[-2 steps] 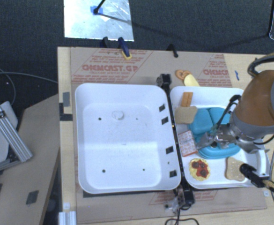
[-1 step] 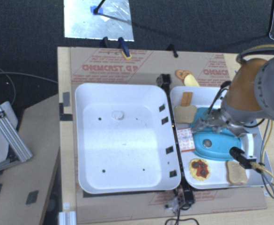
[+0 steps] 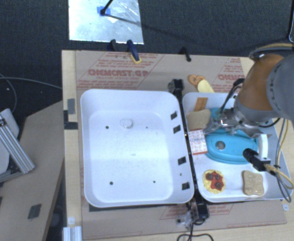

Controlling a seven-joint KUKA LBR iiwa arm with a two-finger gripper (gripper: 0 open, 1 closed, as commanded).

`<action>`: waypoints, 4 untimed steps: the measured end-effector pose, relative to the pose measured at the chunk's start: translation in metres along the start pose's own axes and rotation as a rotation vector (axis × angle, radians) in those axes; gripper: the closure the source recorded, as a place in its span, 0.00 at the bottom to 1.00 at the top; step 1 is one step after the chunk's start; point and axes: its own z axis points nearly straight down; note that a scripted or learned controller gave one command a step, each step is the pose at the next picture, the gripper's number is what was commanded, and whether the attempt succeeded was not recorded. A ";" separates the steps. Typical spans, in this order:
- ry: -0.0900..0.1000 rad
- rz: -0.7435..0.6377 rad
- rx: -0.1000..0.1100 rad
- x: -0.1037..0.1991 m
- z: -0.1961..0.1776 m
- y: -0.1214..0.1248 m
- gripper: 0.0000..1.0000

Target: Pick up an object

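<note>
In the near part of the right bin (image 3: 233, 185), a small round pizza toy (image 3: 213, 181) with red topping lies near the near edge. A pale tan biscuit-like piece (image 3: 252, 183) lies apart from it, toward the near right corner. Just beyond these, a turquoise rounded thing (image 3: 226, 147) lies across the middle of the bin. Touching its left side, against the bin's left wall, is a red-and-white patterned card (image 3: 197, 142).

The tool (image 3: 228, 121) is low over the far end of the turquoise thing, at or just above it. The grey arm (image 3: 277, 89) and its orange band cover it from the right, so I cannot tell whether the tool is apart or together, and nothing shows clamped in it.

Left of the tool, a tan bread slice (image 3: 198, 119) lies beside the left wall. A narrow orange wafer (image 3: 201, 103) lies beyond it in the far left corner.

In the left bin (image 3: 136, 174), a small pale round piece (image 3: 126, 123) sits toward the far edge, well apart from everything else.

Past the right bin's far edge, a yellow piece (image 3: 205, 87) and an orange piece (image 3: 195, 79) lie together on the surface (image 3: 157, 67). A blue clamp (image 3: 132, 50) grips the surface's far edge.
</note>
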 end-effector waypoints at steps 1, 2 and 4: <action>-0.001 0.003 0.017 -0.002 0.003 0.015 0.00; 0.077 -0.016 0.171 -0.039 0.010 0.064 0.00; 0.019 -0.018 0.048 0.001 -0.055 0.052 1.00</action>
